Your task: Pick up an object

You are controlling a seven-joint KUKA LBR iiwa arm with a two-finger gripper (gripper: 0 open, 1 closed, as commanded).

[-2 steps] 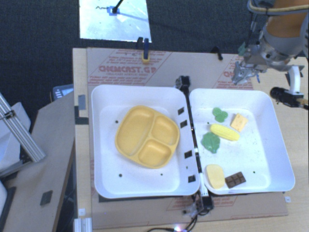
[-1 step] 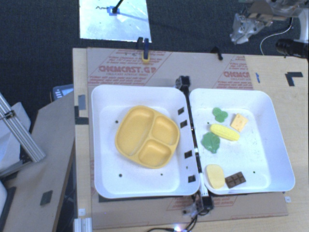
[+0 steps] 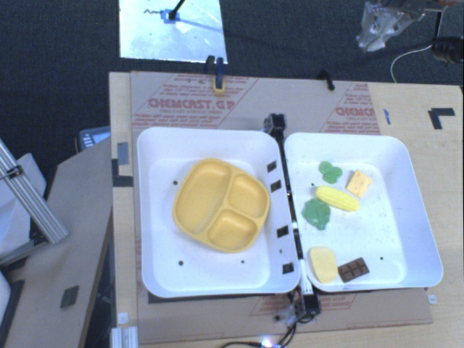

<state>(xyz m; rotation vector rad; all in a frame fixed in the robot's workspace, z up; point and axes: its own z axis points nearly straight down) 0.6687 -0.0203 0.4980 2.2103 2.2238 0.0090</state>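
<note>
Camera view: my pincer [image 3: 378,29] hangs off the desk's far right corner, grip state unclear. Approach not begun; next, descend on corn [image 3: 338,199].

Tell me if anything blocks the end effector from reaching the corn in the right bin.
Nothing visible does. The end effector hangs beyond the bench's far edge, and the corn lies uncovered in the right bin, with open space above it.

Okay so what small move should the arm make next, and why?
Probably swing the gripper down toward the right bin. It hangs beyond the bench's far edge, holding nothing, while the corn lies apart from its neighbours.
</note>
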